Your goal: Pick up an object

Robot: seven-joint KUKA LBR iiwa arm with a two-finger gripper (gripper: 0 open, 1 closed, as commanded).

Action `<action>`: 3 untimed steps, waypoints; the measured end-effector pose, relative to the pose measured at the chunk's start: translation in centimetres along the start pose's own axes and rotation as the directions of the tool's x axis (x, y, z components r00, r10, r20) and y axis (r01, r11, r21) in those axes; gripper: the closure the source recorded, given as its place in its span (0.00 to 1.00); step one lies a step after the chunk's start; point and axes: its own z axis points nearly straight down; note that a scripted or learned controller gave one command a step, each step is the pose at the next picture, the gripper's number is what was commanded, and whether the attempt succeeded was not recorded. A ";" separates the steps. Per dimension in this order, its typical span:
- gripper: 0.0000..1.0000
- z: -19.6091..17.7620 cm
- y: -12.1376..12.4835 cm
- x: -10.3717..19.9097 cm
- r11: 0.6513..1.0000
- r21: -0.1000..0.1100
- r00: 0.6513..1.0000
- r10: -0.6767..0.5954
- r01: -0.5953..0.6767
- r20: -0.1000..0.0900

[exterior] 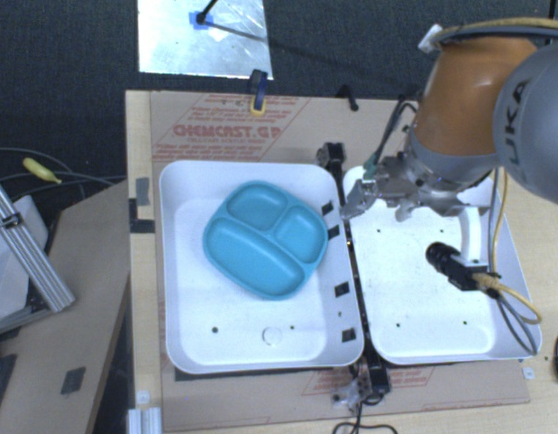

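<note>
Gripper (358,197) by the wall between two white bins, blue plate (265,240) in the left one.

The blue plate lies flat in the left bin (184,333), a bit nearer the far side, and it is turned at a slant. It has three parts: one long part and two small ones. Its right edge comes close to the wall that the two bins share. The gripper hangs over the far left corner of the right bin (423,333), just beside that wall and apart from the plate. I cannot tell if the gripper is spread or pressed together. The big grey and orange arm (473,89) comes in from the right and covers the far side of the right bin. Both bins sit on a brown board with red letters (224,127).
</note>
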 end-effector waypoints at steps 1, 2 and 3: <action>0.00 -11.0 5.2 7.6 1.000 -0.008 1.000 0.000 0.000 0.000; 0.00 -11.2 -0.2 13.9 1.000 0.009 1.000 0.001 -0.001 0.001; 0.00 -14.9 -3.2 21.6 1.000 0.006 1.000 -0.001 0.001 -0.001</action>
